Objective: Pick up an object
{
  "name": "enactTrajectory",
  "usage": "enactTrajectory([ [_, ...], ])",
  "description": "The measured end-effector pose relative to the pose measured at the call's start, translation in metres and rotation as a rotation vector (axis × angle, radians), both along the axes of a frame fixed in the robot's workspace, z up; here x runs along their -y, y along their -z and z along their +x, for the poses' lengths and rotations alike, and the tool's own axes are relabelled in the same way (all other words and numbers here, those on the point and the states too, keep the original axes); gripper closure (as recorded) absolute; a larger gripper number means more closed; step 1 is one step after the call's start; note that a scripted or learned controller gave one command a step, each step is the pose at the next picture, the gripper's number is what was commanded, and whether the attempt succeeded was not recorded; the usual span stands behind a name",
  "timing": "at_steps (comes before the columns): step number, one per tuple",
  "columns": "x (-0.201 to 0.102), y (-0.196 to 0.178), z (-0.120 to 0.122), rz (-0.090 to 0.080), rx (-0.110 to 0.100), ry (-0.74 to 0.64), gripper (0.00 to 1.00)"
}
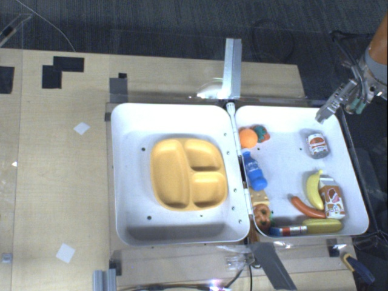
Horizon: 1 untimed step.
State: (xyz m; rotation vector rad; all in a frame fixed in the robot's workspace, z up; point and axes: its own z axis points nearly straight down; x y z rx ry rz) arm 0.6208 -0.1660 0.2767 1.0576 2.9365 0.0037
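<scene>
My gripper (332, 108) hangs over the far right corner of the right bin (285, 162), above and apart from everything in it. Closest to it is a small brown and white can (317, 145), a little below and to its left. Also in this bin lie an orange ball (248, 138), a blue bottle (254, 171), a banana (313, 190), a brown packet (332, 202), a red sausage (306, 207), a yellow stick (322, 225) and a brown ring-shaped toy (262, 213).
The left bin (130, 162) holds a yellow compartment tray (188, 173). A metal post (233, 68) rises behind the wall between the bins. Around the bins lies a wooden bench top (54, 162).
</scene>
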Motion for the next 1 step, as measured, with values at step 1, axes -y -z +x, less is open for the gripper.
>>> enactTrajectory([
  [1,0.0146,0.1507,0.0198,0.006,-0.024,0.098,1.0],
])
